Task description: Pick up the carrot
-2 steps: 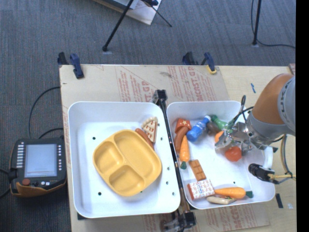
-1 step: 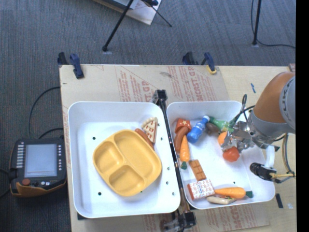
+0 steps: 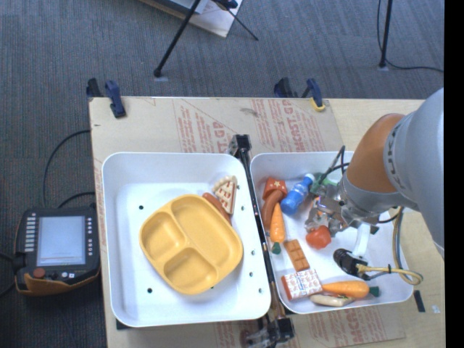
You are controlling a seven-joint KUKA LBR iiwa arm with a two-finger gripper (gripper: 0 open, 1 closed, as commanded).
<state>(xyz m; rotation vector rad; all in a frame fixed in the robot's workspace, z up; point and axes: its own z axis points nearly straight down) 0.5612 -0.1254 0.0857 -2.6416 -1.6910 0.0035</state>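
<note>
— Where is the carrot?
— In the right bin, just left of the red tomato.
— And the gripper?
— Right above that tomato. Hard to tell if open or closed.

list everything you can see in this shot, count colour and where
bins: 2, white, side by side on the bench
plate: 1, yellow, three compartments, left bin
waffle wedge: 1, tan and red, left bin, at the plate's upper right edge
carrots: 2, orange, right bin; one near its left wall, the other near its front wall
bottle: 1, blue, white cap, right bin, upper part
tomato: 1, red, right bin, middle
brown block: 1, right bin, below the left carrot
carton: 1, red and white, right bin, front
pendant: 1, grey, floor, left of bench
clamps: 2, blue, bench's far edge
gripper: 1, grey arm, above the tomato
</note>
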